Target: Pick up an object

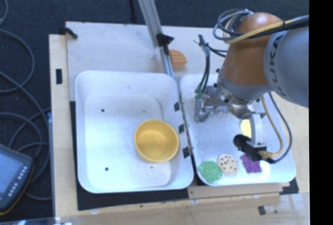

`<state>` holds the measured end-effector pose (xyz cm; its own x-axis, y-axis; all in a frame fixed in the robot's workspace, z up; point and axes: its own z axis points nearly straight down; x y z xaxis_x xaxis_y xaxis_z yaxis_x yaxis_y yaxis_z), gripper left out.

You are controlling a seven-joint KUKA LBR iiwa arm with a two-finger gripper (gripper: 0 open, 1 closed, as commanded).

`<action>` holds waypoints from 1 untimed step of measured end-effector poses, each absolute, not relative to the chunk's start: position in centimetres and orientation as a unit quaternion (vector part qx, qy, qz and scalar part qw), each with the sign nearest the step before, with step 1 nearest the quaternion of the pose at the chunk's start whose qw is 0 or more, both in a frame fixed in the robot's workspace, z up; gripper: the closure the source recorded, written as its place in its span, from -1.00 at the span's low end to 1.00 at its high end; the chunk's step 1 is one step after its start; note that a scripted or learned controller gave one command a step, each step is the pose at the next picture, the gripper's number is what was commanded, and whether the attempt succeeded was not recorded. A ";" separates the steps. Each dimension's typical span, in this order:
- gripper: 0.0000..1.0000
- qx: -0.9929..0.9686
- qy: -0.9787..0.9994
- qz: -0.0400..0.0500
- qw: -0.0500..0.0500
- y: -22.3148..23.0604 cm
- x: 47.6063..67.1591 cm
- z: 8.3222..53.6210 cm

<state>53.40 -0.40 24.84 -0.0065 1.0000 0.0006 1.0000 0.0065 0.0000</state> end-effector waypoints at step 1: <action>1.00 -0.705 -0.709 0.000 0.001 5.1 51.2 23.8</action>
